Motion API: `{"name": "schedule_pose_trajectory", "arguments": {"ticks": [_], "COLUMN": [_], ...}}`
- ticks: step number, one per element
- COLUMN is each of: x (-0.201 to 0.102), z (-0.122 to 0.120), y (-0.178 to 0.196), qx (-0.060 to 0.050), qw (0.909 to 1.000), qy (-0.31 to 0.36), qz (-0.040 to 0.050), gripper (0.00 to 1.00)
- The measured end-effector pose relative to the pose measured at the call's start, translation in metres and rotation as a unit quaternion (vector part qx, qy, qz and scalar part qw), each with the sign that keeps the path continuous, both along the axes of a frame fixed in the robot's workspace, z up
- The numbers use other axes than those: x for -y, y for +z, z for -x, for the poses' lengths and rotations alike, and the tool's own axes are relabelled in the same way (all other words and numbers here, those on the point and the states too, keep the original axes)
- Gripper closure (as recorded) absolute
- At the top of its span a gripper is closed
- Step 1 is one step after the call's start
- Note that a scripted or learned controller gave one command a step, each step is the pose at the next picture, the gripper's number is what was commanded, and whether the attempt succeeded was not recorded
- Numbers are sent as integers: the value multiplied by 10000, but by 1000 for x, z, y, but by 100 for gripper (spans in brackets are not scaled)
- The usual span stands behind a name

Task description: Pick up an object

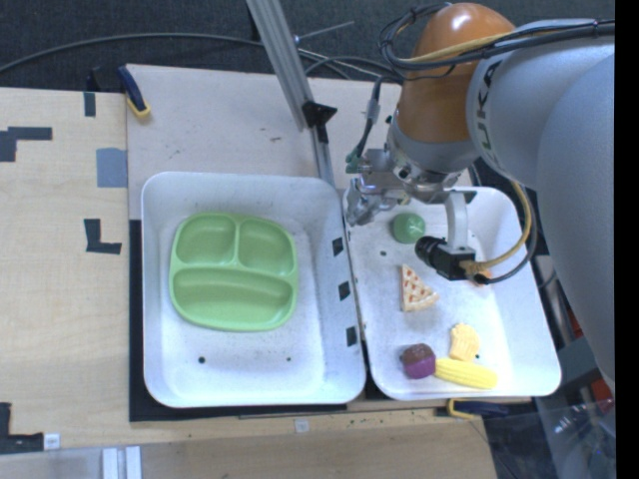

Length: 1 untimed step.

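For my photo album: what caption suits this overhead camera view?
Robot claw above right bin of toy foods; green tray alone in left bin.

Bright, even light from above, and a slightly soft picture.

The light falls evenly on the pale surface (60, 267) and the two white bins (160, 267). Shadows are soft and small; a thin dark one sits under the bins' front edge. The orange band (454, 58) on the arm has a shiny bright spot on top. The green tray (235, 272) shines a little too. The big grey arm (569, 148) looks a bit blurry because it is close. Small things look grainy, with fuzzy edges. The back of the picture is dark.
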<state>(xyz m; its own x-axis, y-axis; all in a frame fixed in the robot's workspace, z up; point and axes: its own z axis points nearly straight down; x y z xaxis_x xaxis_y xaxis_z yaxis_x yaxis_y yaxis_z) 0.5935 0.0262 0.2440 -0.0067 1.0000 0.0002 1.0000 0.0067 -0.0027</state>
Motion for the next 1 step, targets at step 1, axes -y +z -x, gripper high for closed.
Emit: {"name": "schedule_pose_trajectory", "arguments": {"ticks": [1], "x": [-52], "z": [-17], "y": [5], "qx": [12], "qw": [10000], "qy": [4], "qz": [-7], "gripper": [100]}}
